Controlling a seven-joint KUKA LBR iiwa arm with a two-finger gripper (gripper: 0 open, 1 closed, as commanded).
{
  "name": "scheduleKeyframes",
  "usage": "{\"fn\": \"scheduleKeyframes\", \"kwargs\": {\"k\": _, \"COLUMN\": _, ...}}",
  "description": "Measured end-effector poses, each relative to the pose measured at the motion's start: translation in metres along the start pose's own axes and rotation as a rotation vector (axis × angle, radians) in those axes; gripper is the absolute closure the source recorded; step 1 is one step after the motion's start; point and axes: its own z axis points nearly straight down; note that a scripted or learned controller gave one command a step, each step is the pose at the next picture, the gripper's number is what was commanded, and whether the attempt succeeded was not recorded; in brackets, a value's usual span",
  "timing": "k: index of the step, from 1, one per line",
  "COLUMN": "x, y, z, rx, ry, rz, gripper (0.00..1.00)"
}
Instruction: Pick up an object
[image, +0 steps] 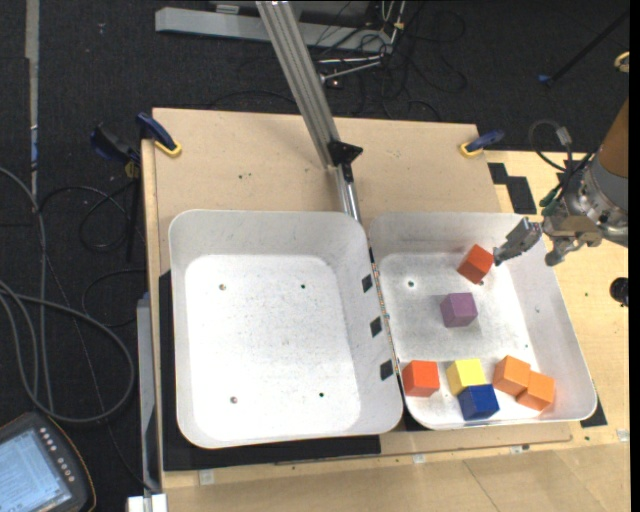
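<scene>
Camera view: claw tip touches orange cube in right bin; grip state can't tell.

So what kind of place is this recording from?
Most likely a robotics lab: a plywood bench clamped at the corners, two white bins holding coloured blocks, loose cables on dark carpet, and a teach pendant.

bins: white, matt, speckled plastic | bench: pale raw board | blocks: matt, smooth-faced
</scene>
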Motion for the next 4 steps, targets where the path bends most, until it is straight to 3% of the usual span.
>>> {"fn": "scheduleKeyframes", "kwargs": {"k": 1, "x": 0.0, "y": 0.0, "z": 0.0, "rx": 0.0, "ry": 0.0, "rz": 0.0, "gripper": 0.0}}
{"fn": "scheduleKeyframes", "kwargs": {"k": 2, "x": 0.002, "y": 0.001, "z": 0.064, "rx": 0.007, "ry": 0.001, "rz": 0.002, "gripper": 0.0}}
{"fn": "scheduleKeyframes", "kwargs": {"k": 3, "x": 0.003, "y": 0.002, "z": 0.125, "rx": -0.002, "ry": 0.001, "rz": 0.004, "gripper": 0.0}}
{"fn": "scheduleKeyframes", "kwargs": {"k": 4, "x": 0.001, "y": 0.007, "z": 0.13, "rx": -0.017, "ry": -0.005, "rz": 0.001, "gripper": 0.0}}
